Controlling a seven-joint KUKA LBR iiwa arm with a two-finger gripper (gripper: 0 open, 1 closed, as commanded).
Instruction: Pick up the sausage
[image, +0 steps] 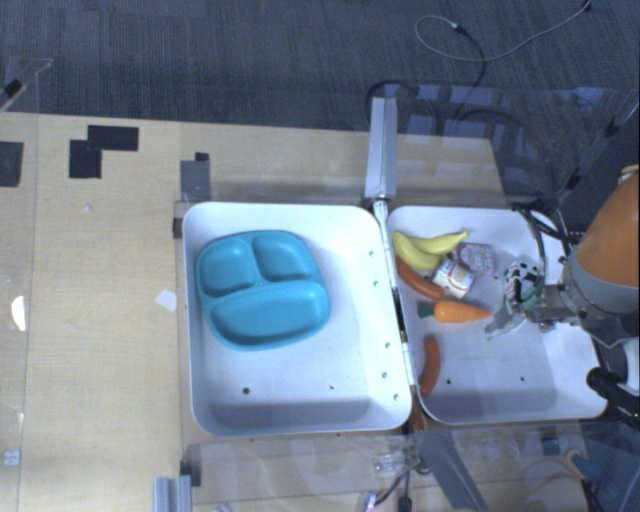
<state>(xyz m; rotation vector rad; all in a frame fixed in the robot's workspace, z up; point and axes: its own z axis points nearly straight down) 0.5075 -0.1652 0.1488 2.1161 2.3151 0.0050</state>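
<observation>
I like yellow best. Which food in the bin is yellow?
The banana, at the back of the right bin. The carrot is orange, and the two sausages are reddish brown.

You have two shallow white plastic bins (290, 410), one blue three-compartment plastic tray (262, 287), one yellow banana (428, 247), one orange carrot (460, 313), two reddish-brown sausages (430, 364), and one small crumpled silver packet (474, 258).
</observation>
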